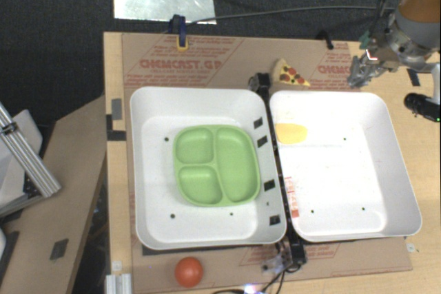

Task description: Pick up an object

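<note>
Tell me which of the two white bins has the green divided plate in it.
The left bin holds the green divided plate; the right bin holds a flat yellow piece.

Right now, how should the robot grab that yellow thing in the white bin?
The yellow piece lies flat in the right bin, near the bin's left wall. Probably best to come straight down from above and pinch across its shorter width, front to back. It looks low and thin, so the fingers would have to reach almost to the floor. The gripper hovers beyond the bin's far right corner.

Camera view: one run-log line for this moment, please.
gripper: above bench, beyond right bin | yellow piece: in right bin | green tray: in left bin
</note>
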### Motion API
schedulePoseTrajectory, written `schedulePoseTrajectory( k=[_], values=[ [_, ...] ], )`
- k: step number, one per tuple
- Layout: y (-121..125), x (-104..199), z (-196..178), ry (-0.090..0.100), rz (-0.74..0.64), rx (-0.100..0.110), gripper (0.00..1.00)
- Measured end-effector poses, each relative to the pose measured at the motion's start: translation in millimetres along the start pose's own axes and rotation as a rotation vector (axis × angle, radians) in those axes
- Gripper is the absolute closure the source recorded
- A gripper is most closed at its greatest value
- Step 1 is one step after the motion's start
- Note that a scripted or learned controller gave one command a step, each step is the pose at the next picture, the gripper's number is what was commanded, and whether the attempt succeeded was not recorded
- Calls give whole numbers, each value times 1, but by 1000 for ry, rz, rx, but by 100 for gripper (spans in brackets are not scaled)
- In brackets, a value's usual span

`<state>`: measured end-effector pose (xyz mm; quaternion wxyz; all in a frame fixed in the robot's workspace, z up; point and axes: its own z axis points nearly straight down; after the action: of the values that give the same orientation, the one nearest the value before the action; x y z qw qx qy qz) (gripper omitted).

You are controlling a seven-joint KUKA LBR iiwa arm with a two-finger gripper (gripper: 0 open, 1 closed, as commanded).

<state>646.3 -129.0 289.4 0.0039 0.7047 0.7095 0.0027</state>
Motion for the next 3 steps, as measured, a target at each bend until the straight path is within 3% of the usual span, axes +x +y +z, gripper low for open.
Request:
schedulePoseTrajectory(
  k=[2, 3],
  values=[
    [-6, 101, 12, 3, -2, 8, 100],
    [-29, 146, 20, 3, -1, 10, 100]
  ],
)
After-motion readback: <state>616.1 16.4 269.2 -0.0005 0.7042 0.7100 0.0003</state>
